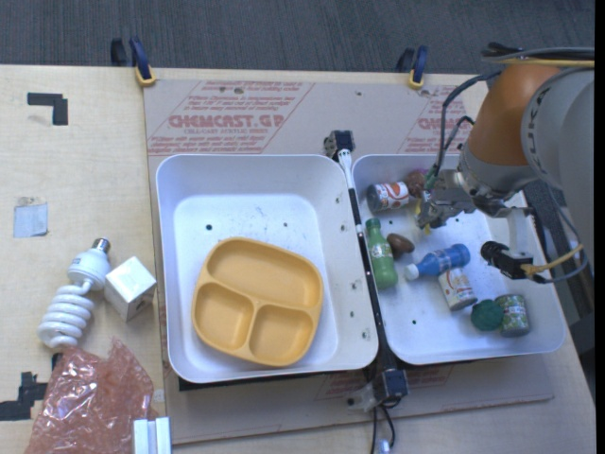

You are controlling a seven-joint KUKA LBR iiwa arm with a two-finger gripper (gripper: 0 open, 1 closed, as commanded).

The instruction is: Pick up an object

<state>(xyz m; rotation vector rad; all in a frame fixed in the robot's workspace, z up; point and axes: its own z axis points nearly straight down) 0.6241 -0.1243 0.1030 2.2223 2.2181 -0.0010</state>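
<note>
The right bin [529, 343] holds several small items: a green bottle [382, 253], a red and white can [389, 195], a brown lump [401, 244], a blue bottle [440, 261] lying on its side, a small labelled jar [458, 289], a green round piece [488, 316] and a green can [514, 314]. My gripper [430, 212] hangs low over the far part of this bin, just right of the red and white can and above the blue bottle. I see nothing held in it. A small brownish item [416, 179] lies by the far wall behind it.
The left bin [180, 216] holds a yellow divided tray [257, 301]. On the bench to the left lie a spiral light bulb [72, 303], a white cube [130, 288] and a pink plastic bag [90, 405]. The arm covers the right bin's far right corner.
</note>
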